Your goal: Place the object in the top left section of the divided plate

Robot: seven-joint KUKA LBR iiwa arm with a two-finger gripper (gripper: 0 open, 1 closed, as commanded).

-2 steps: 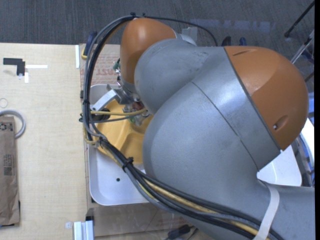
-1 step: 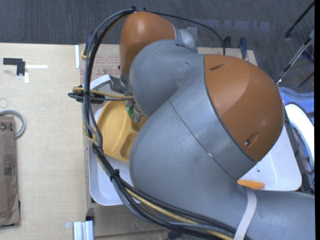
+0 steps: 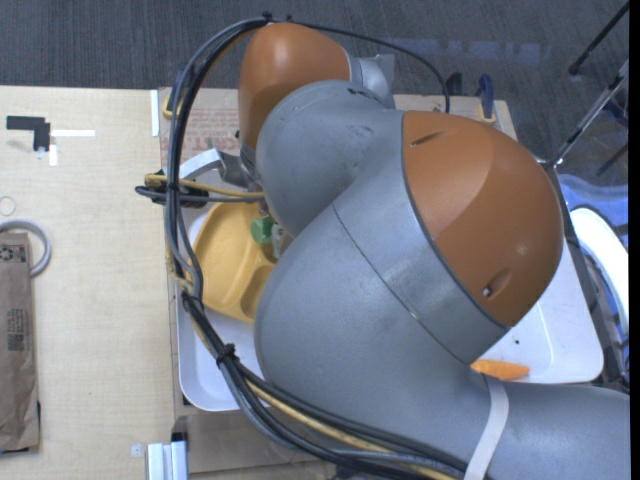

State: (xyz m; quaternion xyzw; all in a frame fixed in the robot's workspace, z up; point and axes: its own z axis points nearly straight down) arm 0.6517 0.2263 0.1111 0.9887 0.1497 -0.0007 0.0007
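Most of the bench is covered by the arm (image 3: 400,268), grey w/ 2 orange caps, reaching in from the right. Gripper state can't be told: the wrist end is masked by the arm's own body.

Landmark: yellow divided plate (image 3: 228,258), seen in the left bin (image 3: 200,373). Only the plate's left part is visible; the rest is hidden under the arm. A raised divider is seen on it, but the full section layout can't be made out.

- Small green object (image 3: 262,231): seen on the plate, at its upper right visible part, right against the arm's edge. Which section it's in can't be told, nor whether anything grips it.
- Black cable bundle (image 3: 185,218): run along the plate's left rim and on down past its lower edge; a yellow-ish cable is carried w/ it.
- Orange object (image 3: 500,370): well to the right of the plate, lying in the right bin (image 3: 560,338), just below the arm's big orange cap.
- Brown paper bag (image 3: 15,358): well left of the plate, on the wood bench top (image 3: 90,268), outside the bins.
- Black bracket (image 3: 30,128): up and left of the plate, also on the bench top.
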